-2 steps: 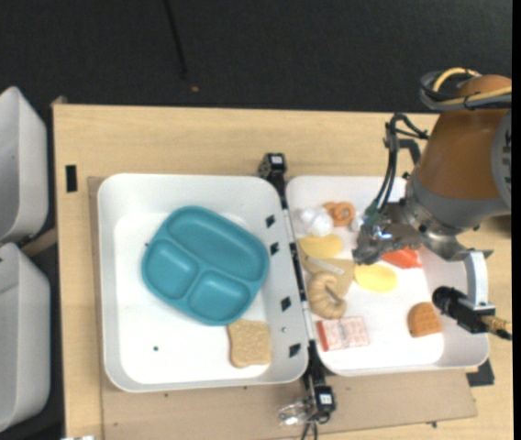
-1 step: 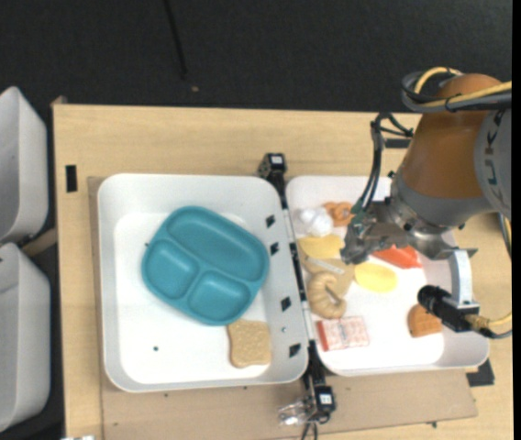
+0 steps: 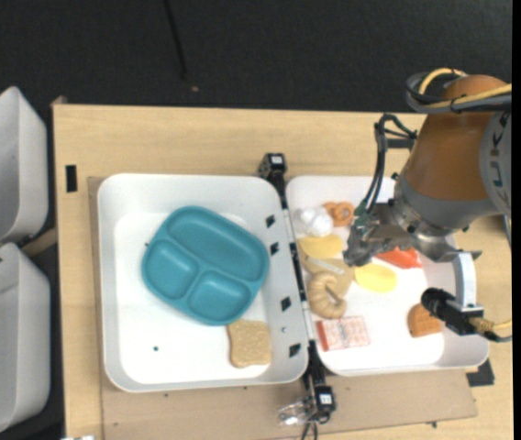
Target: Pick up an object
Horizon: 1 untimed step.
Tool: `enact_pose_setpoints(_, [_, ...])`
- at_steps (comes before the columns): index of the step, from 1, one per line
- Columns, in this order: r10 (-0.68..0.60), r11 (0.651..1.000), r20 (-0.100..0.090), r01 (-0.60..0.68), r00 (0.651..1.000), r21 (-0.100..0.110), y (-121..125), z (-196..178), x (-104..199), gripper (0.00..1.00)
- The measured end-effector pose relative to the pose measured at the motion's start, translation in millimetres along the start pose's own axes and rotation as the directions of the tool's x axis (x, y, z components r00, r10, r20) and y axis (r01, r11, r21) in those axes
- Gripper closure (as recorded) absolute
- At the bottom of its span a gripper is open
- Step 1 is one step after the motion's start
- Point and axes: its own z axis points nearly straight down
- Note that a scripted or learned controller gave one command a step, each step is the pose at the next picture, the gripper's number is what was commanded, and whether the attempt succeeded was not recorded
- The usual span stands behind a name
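The grey arm [image 3: 453,168], with its orange band, reaches in from the right over the right bin [image 3: 398,360]. Its pincer [image 3: 360,246] hangs low over the left-hand part of that bin, among the small food items. The dark tip sits just at the right end of a pale yellow block [image 3: 320,247] and just left of an orange piece [image 3: 405,258]. Whether the pincer is released or clenched, I cannot tell; nothing is plainly seen gripped in it.

The things to be picked lie mostly in the right bin. At its far edge are a small white lump [image 3: 314,219] and an orange ring [image 3: 339,214], close beside each other. Nearer than the pale yellow block lies a tan ring-shaped pastry [image 3: 327,294], and to its right a bright yellow, lemon-like piece [image 3: 375,279]. Near the front of the bin lies a flat red-and-white packet [image 3: 343,334]. At the right side sits a brown rounded piece [image 3: 421,321], partly covered by a black fitting of the arm.

The left bin [image 3: 114,337] holds a teal divided plate [image 3: 205,264] with three compartments, lying about the middle. A slice of toast [image 3: 249,344] lies at the near right corner of that bin, just beside the plate's near edge.

Both bins rest side by side on the wooden table [image 3: 77,145], joined along the middle by black clips [image 3: 272,164].
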Motion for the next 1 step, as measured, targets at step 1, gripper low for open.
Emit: enact_pose_setpoints(1, [0.003,1.000,0.002,-0.003,1.000,0.001,-10.4,3.9,2.3,1.00])
